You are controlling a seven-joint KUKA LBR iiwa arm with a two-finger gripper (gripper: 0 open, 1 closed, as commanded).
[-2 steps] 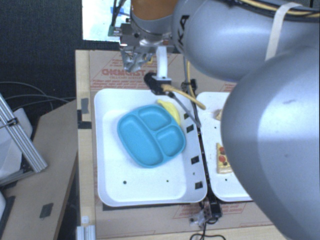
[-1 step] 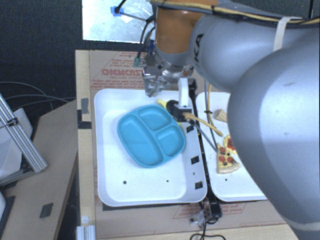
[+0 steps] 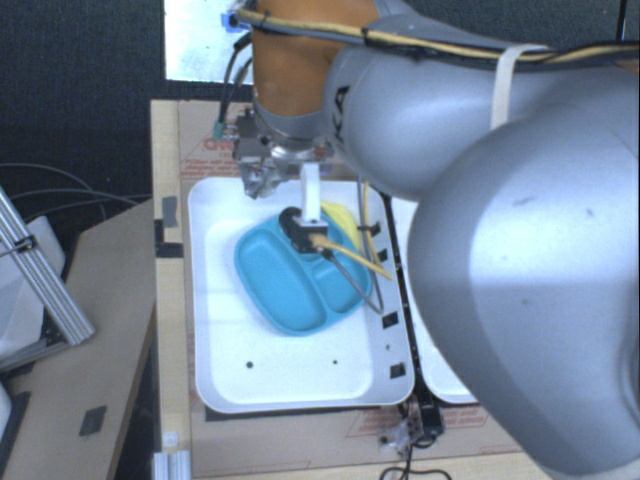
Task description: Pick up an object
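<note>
A blue two-compartment dish (image 3: 290,283) lies in the middle of the left white bin (image 3: 222,368), tilted toward the right wall. Behind it, a yellow object (image 3: 344,218) shows partly at the bin's far right, hidden in part by the robot's bracket. My gripper (image 3: 260,180) hangs over the far edge of the left bin, just beyond the dish's far left end and apart from it. Nothing is seen in its grasp.
The big grey arm covers most of the right bin (image 3: 452,388), of which a near-left corner shows. A metal frame (image 3: 40,288) stands off the bench to the left. Bare bin floor lies in front of the dish.
</note>
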